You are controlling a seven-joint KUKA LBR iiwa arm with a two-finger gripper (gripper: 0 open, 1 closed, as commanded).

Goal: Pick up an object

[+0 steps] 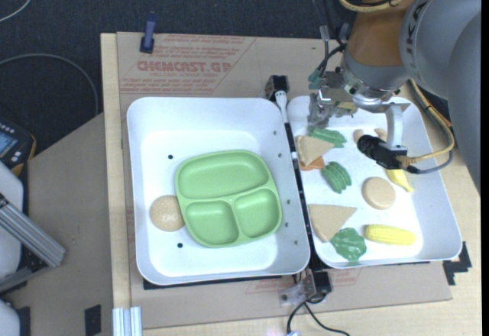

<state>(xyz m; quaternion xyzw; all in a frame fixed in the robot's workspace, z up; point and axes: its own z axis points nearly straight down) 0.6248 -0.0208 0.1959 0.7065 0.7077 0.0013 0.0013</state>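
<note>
My gripper (324, 111) hangs over the far left corner of the right bin (435, 208). Just below it lies a green pea pod (329, 136), and a tan bread wedge (311, 150) rests against the pod's near side. Nothing is visibly lifted by the gripper. Further toward the front lie a ridged green pickle (336, 176), a round tan biscuit (378, 192), a tan triangular slice (330, 218), a green broccoli piece (349, 243) and a yellow corn cob (390, 234).
The left bin (145, 174) holds a green divided plate (227, 195) and a round beige cookie (165, 213) at its left. The wall between the two bins (294, 174) runs close to the gripper's left. A small yellow piece (398, 179) lies right of the pickle.
</note>
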